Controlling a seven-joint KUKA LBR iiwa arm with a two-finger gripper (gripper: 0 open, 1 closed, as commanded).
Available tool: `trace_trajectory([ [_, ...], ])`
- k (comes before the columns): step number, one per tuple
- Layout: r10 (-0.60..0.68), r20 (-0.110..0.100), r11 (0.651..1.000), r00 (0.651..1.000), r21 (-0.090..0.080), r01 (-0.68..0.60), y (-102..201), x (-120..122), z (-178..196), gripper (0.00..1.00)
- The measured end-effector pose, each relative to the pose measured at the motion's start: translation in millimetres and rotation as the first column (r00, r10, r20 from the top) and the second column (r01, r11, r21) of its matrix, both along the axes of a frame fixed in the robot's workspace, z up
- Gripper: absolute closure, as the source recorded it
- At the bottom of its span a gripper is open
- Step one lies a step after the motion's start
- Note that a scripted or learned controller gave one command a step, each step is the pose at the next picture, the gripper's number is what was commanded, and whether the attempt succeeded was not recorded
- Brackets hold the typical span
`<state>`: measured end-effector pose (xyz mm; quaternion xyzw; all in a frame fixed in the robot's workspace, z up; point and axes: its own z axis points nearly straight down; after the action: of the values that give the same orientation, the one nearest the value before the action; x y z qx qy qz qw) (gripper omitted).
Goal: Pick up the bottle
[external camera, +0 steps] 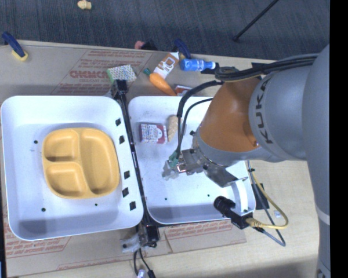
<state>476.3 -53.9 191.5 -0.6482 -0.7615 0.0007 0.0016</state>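
The arm's orange band and wrist crowd the right bin [162, 213], leaving bare floor only along its left and near sides. The pincer [174, 165] hangs low over the bin's middle; whether it is spread or pinching cannot be told. The bottle [165, 66] lies outside the bins on the surface [75, 62] beyond the far rim, long axis slanting, orange end toward the bin. A red packet [152, 132] and a pale oblong piece [172, 127] lie near the far wall. The left bin [17, 155] holds a yellow divided plate [80, 161].

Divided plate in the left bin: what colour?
Yellow. The three-compartment plastic plate shows plainly in the camera view, lying in the left white bin.
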Motion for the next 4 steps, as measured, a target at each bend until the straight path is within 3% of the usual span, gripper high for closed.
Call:
trace_trajectory([
  [1, 0.080, 0.002, 0.997, 0.997, -0.001, -0.080, 33, 0, 25, 1.00],
  [2, 0.241, 0.003, 0.971, 0.971, -0.001, -0.241, 62, 1, 57, 1.00],
  [3, 0.271, -0.002, 0.963, 0.963, 0.000, -0.271, 128, -1, -1, 1.00],
  [4, 0.205, 0.002, 0.979, 0.979, -0.001, -0.205, 17, 0, 72, 1.00],
])
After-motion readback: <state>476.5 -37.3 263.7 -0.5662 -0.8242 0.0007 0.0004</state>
